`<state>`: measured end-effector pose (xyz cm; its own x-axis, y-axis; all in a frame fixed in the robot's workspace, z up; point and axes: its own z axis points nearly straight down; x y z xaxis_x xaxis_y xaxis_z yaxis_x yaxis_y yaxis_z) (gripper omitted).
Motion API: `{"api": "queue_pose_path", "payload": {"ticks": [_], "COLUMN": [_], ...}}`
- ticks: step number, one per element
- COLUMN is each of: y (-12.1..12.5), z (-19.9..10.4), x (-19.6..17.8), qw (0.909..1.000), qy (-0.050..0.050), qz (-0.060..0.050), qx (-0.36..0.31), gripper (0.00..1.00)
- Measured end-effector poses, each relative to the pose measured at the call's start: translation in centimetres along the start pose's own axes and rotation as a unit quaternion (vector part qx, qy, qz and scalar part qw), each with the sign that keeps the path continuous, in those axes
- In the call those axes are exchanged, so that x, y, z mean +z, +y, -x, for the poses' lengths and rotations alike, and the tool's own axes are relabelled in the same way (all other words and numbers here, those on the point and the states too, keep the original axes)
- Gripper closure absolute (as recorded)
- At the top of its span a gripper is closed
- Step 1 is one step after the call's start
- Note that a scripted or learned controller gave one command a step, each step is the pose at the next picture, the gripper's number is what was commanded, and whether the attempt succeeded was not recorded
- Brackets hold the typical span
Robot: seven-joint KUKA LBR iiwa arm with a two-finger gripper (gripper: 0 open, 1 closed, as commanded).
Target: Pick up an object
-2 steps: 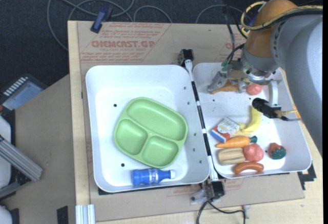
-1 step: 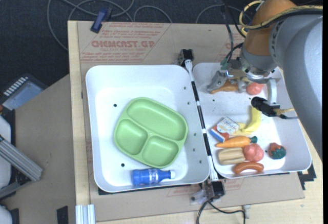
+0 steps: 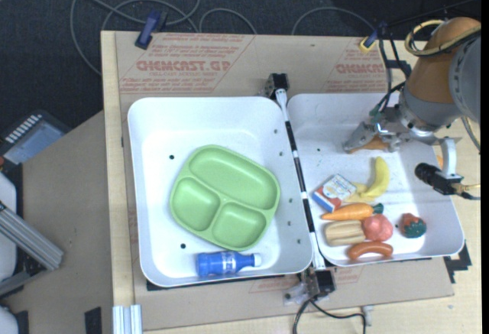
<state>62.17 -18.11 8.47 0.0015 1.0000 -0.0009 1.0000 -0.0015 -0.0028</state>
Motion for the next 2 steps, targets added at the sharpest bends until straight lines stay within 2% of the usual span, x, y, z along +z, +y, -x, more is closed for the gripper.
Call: {"api": "queue_pose_path", "payload": {"ticks": [1, 2], "y": [-7.5, -7.4], "z": [0.8, 0.8], "x": [0.1, -1.0], "qw": [1.0000, 1.0000], "qy": [0.000, 0.000], "qz": [0.001, 0.002], "qx": [0.000, 0.000], "gripper": [0.00, 1.00]}}
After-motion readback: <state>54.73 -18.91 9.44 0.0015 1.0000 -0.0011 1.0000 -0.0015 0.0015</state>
